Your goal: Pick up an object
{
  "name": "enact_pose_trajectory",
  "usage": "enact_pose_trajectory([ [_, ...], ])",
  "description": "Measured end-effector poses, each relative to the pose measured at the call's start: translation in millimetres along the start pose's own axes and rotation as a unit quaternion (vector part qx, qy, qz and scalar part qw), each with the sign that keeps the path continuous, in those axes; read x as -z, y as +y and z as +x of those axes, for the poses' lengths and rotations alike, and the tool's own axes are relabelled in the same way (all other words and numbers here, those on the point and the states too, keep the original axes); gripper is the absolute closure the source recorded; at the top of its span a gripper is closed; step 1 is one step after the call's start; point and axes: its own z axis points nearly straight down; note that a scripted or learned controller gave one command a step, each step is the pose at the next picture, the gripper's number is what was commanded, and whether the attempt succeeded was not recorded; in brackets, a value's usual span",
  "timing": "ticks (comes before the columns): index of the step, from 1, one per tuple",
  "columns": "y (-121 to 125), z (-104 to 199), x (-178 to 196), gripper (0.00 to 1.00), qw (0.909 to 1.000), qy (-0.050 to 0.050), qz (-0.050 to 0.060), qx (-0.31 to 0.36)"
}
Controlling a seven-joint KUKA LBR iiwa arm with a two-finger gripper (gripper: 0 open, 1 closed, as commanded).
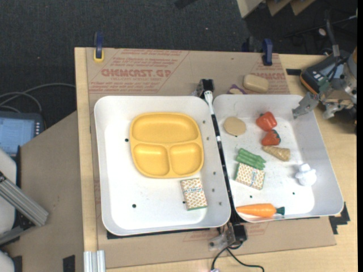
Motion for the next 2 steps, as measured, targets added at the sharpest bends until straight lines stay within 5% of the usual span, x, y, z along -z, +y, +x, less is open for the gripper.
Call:
enact_pose_trajectory([
  [1,26.5,42.9,-141.1,0.00,1.0000,0.002,0.003,0.002],
  [2,59.6,88.9,-133.5,0.00,1.0000,-0.001,-0.003,0.002],
])
